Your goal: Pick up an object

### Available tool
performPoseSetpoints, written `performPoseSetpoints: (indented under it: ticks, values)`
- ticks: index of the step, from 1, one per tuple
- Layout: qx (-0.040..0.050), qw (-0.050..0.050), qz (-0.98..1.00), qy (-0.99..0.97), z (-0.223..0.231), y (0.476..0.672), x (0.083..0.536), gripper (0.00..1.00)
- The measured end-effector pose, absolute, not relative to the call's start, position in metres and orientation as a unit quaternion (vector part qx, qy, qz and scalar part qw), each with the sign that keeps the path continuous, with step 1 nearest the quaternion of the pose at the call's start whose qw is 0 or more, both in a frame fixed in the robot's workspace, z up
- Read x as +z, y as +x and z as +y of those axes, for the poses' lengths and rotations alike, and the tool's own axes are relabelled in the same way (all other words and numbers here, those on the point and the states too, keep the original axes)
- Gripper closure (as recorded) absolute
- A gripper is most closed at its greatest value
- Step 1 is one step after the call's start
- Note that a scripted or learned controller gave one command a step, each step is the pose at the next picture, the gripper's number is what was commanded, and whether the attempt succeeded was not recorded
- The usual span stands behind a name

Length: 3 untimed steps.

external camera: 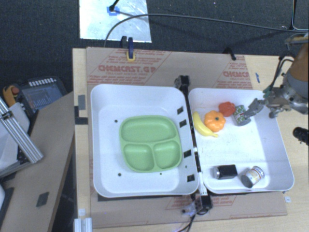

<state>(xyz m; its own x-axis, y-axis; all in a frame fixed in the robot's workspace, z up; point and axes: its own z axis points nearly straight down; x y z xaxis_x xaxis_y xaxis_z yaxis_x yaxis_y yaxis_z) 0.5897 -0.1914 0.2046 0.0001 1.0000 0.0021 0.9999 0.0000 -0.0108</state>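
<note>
We see the grey two-finger gripper (pixel 243 117) lowered into the right white bin (pixel 275 144), beside a red object (pixel 227 108) and small orange pumpkin (pixel 215 121); its grip state is unclear.

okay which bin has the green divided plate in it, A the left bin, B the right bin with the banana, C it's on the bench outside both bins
A: the green divided plate lies flat in the left bin, while the banana sits in the right bin.

The arm (pixel 295 83) is cut off by the right edge.
</note>
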Motion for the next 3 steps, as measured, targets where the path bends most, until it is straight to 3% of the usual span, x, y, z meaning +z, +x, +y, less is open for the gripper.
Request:
performPoseSetpoints:
  ticks: [1, 3]
  values:
    - [-0.0003, -0.001, -0.708, -0.706, -0.191, 0.593, 0.212, 0.0]
    - [0.0004, 0.001, -0.708, -0.706, -0.184, 0.582, 0.106, 0.0]
